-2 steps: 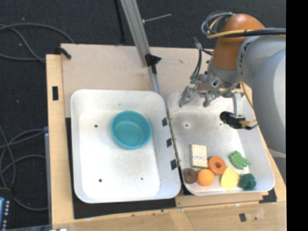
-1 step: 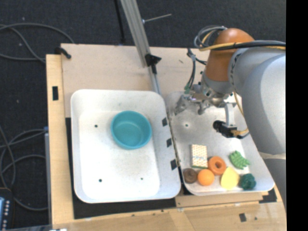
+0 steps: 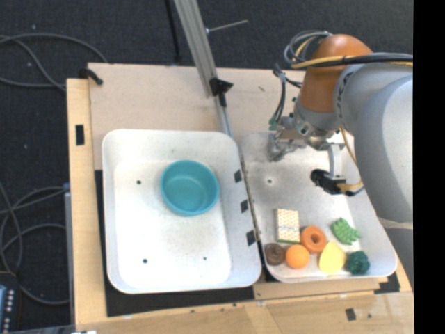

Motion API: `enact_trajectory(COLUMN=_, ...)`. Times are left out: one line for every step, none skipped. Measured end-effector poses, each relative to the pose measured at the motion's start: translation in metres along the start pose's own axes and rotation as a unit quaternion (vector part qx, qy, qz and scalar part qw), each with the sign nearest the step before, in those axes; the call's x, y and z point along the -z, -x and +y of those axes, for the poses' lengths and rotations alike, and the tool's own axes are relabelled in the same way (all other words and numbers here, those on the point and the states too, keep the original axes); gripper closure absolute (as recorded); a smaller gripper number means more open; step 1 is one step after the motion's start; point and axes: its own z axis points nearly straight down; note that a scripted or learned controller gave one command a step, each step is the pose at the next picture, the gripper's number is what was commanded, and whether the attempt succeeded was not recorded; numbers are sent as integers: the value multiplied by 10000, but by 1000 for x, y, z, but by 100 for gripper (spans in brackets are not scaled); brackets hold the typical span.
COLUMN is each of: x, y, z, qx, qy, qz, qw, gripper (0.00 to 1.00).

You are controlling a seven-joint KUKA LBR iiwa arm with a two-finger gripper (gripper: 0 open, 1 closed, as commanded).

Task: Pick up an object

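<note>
Bench [image 3: 153, 96] of pale board is seen from above, with two shallow white bins set side by side on it. In the left bin [image 3: 132, 256] a teal bowl [image 3: 190, 187] stands upright, a little above the bin's middle and nearer its right wall than its left. The right bin [image 3: 278, 179] carries a cluster of small things along its near edge: a tan cracker-like block [image 3: 287, 225] with a dotted face, a brown round piece [image 3: 275, 254] at the near left corner, an orange ball [image 3: 297, 257] just beside it, an orange ring [image 3: 314, 239] touching the ball's upper right, a yellow lemon-like piece [image 3: 332, 258], a light green leafy piece [image 3: 344, 230] toward the right edge, and a dark green broccoli-like piece [image 3: 358, 262] at the near right corner. No brand, label or legible writing can be made out on any of them. The gripper [image 3: 281, 147] is held over the far left corner of the right bin, well apart from the cluster, below the orange band [image 3: 327, 75] of the grey arm [image 3: 386, 138]. Whether its fingers are apart or together cannot be told, since they are small and blurred against the bin. Nothing is seen between them. A slanted metal rail [image 3: 198, 37] crosses the bench's far edge.
</note>
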Motion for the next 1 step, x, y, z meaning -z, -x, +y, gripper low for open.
enact_trajectory(x=44, y=-2, z=-1, qx=0, qy=7, qz=24, qw=10000, gripper=100)
